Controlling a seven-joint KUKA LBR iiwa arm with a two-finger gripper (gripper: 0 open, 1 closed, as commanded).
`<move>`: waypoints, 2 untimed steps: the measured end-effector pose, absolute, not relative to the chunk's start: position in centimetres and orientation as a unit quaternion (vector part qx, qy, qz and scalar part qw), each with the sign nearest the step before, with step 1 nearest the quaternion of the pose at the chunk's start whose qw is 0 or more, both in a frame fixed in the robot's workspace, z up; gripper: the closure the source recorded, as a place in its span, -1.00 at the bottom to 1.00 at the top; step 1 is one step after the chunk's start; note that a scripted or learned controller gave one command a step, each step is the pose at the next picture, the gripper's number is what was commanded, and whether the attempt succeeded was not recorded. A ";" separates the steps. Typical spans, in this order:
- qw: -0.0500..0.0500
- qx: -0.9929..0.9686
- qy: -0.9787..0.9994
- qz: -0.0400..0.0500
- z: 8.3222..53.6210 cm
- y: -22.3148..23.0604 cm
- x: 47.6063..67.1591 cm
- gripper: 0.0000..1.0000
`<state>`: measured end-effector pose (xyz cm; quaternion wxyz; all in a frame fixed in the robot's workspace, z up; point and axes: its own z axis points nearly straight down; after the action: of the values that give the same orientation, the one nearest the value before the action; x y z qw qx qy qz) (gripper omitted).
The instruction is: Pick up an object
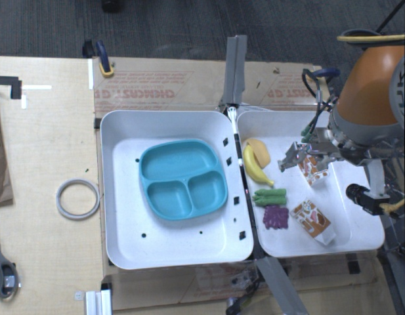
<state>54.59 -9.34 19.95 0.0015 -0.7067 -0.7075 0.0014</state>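
The desk (44,143) is pale wood with a brown cardboard sheet (163,84) laid under the two bins; its left part is broad and open, bearing a grey ring (77,198) well apart from the bins and scissors (2,274) at the lower left edge.

The left bin (117,176) is shallow white plastic with rounded corners. A teal plate (183,179), smooth and split into three compartments, lies in its middle, leaving a bare margin of bin floor on every side.

The right bin (360,235) touches the left one along a shared wall and is more crowded. The arm (373,90), grey with a glossy orange band, hangs over its upper right part and covers the far corner. The end effector (306,157) sits low over the bin's middle, with a small printed carton (315,169) right at its tip; whether its jaws are closed on that carton I cannot tell.

A second carton (312,219), brown and white with a boxy shape, lies tilted near the front wall. A curved yellow banana (256,161) rests against the left wall. Just below it lies a bumpy green vegetable (270,195), and beside that a knobbly purple grape bunch (276,216). Bare floor is left along the bin's front right.
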 end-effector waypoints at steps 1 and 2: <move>0.002 -0.782 -0.624 0.002 13.5 -12.5 57.4 -1.00; -0.001 -0.716 -0.698 0.001 15.0 -18.3 61.7 -1.00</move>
<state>61.65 -18.30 14.97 -0.0009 -0.7159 -0.6982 0.0008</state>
